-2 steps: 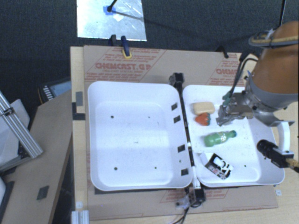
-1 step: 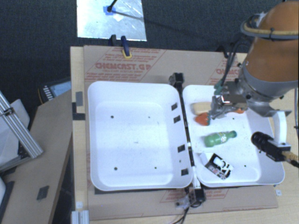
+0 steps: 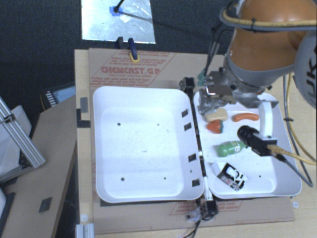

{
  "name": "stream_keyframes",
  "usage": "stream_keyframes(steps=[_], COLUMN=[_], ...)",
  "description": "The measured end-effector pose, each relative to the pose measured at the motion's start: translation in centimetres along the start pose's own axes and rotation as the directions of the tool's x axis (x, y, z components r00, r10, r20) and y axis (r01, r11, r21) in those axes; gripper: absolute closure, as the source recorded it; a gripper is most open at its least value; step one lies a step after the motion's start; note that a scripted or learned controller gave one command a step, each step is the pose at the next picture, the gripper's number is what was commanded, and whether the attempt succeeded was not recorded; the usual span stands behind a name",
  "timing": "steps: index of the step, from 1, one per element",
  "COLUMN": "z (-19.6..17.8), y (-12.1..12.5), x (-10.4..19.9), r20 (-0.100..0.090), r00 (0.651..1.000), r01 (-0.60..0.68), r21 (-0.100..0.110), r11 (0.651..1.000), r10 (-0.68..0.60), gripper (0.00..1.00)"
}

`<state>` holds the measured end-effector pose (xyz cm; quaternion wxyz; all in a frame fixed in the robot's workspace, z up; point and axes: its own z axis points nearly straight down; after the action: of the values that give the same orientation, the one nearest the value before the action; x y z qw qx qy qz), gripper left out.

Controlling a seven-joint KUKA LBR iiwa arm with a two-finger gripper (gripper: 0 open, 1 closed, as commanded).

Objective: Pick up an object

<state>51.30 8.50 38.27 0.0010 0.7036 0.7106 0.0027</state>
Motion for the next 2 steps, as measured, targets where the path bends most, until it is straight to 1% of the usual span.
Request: stream_keyframes(steps=[1, 2], z=[-1.2, 4.1], y=[1.9, -2.8], x=[4.5, 0.0], r20=[0.001, 0.003], r00=[1.0, 1.0], r01=[-0.003, -0.012], r21=[0.001, 0.01], r11=[1.0, 1.0], r10=[0.003, 0.012], gripper=[1.0, 1.0])
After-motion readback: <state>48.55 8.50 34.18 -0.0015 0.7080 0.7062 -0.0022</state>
